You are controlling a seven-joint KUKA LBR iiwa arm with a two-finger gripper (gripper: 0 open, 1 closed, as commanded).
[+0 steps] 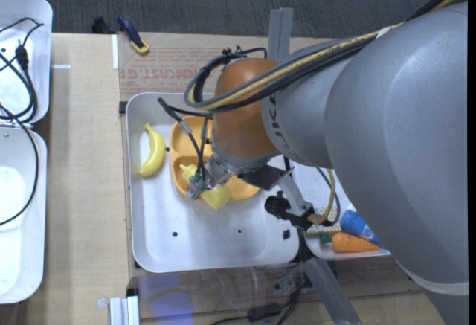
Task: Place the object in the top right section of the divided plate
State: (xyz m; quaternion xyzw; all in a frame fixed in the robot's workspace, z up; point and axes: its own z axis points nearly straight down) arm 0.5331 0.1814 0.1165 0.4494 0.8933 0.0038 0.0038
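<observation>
An orange divided plate (181, 143) lies in the left white bin (149, 242), largely covered by my wrist. My gripper (197, 184) hangs low over the plate's front-left part. A small yellow piece (187, 169) sits right at the gripper, inside the plate. A pale yellow-green chunk (216, 197) rests at the plate's front rim, just right of the gripper. I cannot tell whether either is gripped. A yellow banana (152, 151) lies on the bin floor to the left of the plate.
The right bin (327, 248) holds an orange carrot (353, 242) and a blue object (355, 224). White trays with black cables (22, 93) stand at far left. A blue-handled tool (132, 35) lies on the bench behind the bins.
</observation>
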